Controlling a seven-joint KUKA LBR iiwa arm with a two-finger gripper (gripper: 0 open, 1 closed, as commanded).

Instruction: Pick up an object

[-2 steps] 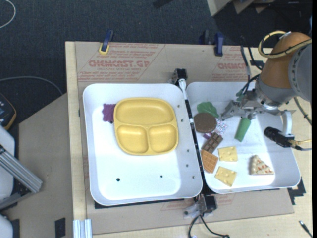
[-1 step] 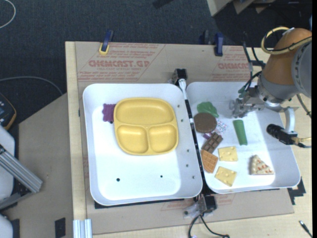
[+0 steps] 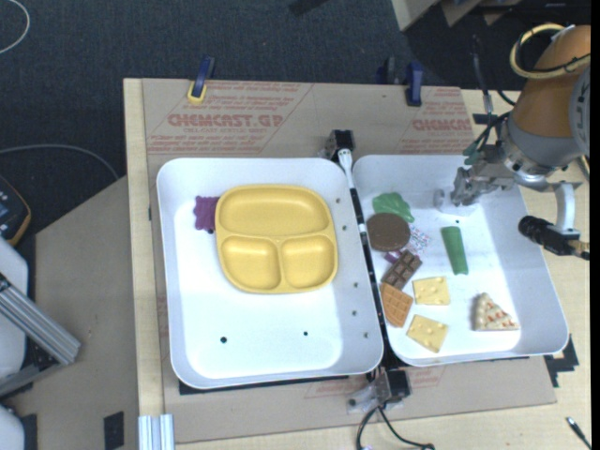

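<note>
Two fingers [image 3: 464, 187] hang low over the right bin's [image 3: 544, 293] far end, beside the arm [image 3: 548, 92]; whether they are parted or closed I cannot tell, and nothing shows between them. Toward the camera from the fingers lies the green stick [image 3: 455, 249], apart from them and probably the handiest pick. Left of the stick sit the cookie [image 3: 387, 232] and leaf [image 3: 392, 204]; nearer lie cheese [image 3: 431, 291] and pizza [image 3: 492, 313], spread loosely for separate grasps.
</note>
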